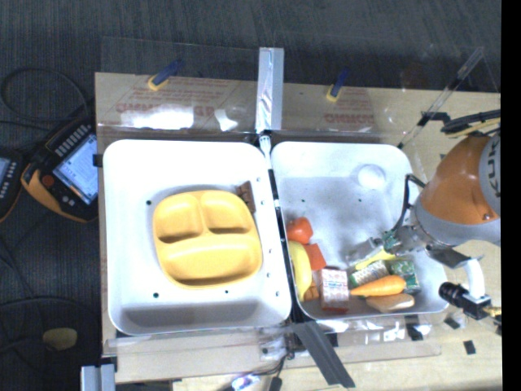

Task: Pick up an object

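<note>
The right bin holds a heap of toy food along its near side: a red tomato-like piece, a yellow banana-like piece, a small red and white box, an orange carrot and a brown piece under it. My gripper reaches in from the right, down at the bin's right side, just above the carrot and against a yellow and green item. Its fingers are buried in the clutter. Nothing is visibly lifted.
The left bin holds a yellow divided tray with a small brown item at its far right corner. The arm's orange band hangs over the right bin's edge. A handheld controller lies off the bench at left.
</note>
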